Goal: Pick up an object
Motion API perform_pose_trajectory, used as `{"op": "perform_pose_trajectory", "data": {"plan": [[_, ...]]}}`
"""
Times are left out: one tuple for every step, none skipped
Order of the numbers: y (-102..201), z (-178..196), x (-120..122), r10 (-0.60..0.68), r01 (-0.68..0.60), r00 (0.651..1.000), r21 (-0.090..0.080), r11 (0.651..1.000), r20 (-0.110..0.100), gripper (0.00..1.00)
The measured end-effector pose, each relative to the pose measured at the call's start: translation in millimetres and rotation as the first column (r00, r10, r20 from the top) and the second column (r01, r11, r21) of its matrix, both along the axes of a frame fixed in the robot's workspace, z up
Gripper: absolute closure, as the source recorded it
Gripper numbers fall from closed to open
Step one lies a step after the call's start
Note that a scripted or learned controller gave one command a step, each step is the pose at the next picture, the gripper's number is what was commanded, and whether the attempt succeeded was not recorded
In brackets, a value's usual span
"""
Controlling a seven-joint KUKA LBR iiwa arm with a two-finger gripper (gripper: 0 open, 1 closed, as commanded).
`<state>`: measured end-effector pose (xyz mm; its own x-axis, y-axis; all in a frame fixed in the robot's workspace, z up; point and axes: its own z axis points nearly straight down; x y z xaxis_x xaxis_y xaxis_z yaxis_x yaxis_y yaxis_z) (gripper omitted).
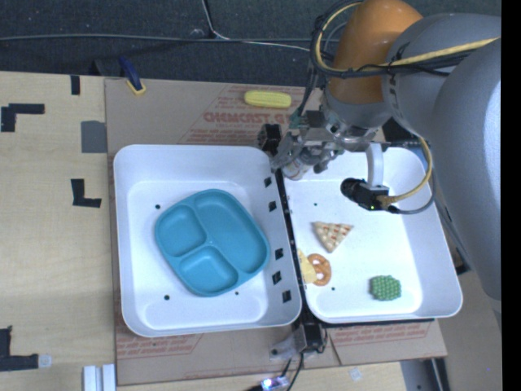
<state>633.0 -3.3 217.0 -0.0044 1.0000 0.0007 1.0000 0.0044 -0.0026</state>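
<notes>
Gripper (299, 160) over the bins' divider — its tips blurred, unreadable.

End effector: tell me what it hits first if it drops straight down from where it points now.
Probably the divider where the two bins meet, at their far end: the end effector hangs about over it. Depth is unclear, so it might instead touch the right bin floor.

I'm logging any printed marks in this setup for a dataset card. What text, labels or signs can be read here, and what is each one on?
"CHEMCAST": red print on the brown cardboard sheet behind the bins; further letters after it are hidden by the gripper.
Red print on the cardboard's front edge below the right bin: too small to read.
Black angular marks on the bench: shapes, not letters.
</notes>
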Motion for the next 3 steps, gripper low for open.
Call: {"op": "perform_pose_trajectory", "data": {"plan": [[42, 1, -17, 0.0, 0.0, 1.0, 0.0, 1.0, -0.001, 1.0], [93, 8, -35, 0.002, -0.002, 1.0, 0.0, 1.0, -0.001, 1.0], [90, 7, -35, -0.002, 0.002, 1.0, -0.001, 1.0, 0.0, 0.0]]}}
